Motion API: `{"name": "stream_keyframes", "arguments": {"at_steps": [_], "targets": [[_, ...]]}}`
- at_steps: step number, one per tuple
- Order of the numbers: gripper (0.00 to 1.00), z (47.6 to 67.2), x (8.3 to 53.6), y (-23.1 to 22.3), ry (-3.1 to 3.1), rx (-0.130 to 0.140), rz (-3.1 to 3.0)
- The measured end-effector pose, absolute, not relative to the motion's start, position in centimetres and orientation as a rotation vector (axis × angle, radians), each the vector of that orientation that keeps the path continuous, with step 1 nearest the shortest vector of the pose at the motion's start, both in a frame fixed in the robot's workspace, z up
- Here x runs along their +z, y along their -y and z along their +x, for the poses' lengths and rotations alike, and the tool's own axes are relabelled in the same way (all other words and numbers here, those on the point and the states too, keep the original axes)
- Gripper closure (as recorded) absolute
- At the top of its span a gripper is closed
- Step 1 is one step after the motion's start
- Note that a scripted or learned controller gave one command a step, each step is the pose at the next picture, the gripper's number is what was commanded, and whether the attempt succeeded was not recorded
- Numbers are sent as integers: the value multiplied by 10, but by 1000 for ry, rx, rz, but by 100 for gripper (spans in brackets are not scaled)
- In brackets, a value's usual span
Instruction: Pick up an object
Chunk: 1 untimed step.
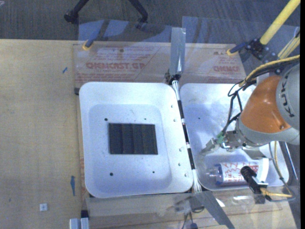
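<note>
Pale wooden surface (38,128) is carrying both bins.

Left shallow white plastic bin (90,99) is holding one item, a dark grey ribbed rectangular pad (133,138). It's lying flat at dead centre, well apart from every wall, and nothing is reaching toward it.

Right shallow white plastic bin (200,99) is holding a white squeeze tube with red print and a grey cap (231,171). It's lying on its side along the 6 o'clock wall, cap pointing to 9 o'clock. It's sitting close to that wall, but I can't tell if it's touching.

End effector (215,145) is hanging over the right bin at 11 o'clock from the tube's cap end, apart from it. I can't tell how far open it's standing, and nothing is showing in its grip. Grey arm with the orange band (262,111) is coming in from 3 o'clock.

My read: the tube is looking like the target and the approach step is in hand. To do it well:
- I'm thinking shift toward 5 o'clock to centre over the tube body, not the cap.
- Closing should be going across the short axis, since a round body is likely rolling otherwise.
- The 6 o'clock wall is leaving little room on that side, so clearance there needs watching.
</note>
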<state>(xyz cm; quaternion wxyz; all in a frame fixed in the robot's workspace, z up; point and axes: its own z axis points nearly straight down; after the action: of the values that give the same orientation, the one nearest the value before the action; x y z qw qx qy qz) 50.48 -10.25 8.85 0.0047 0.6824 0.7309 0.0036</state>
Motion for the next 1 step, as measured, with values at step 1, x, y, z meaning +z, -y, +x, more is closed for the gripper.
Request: {"name": "stream_keyframes", "arguments": {"at_steps": [1], "targets": [[0, 479, 110, 142, -2450, -1, 1967]]}}
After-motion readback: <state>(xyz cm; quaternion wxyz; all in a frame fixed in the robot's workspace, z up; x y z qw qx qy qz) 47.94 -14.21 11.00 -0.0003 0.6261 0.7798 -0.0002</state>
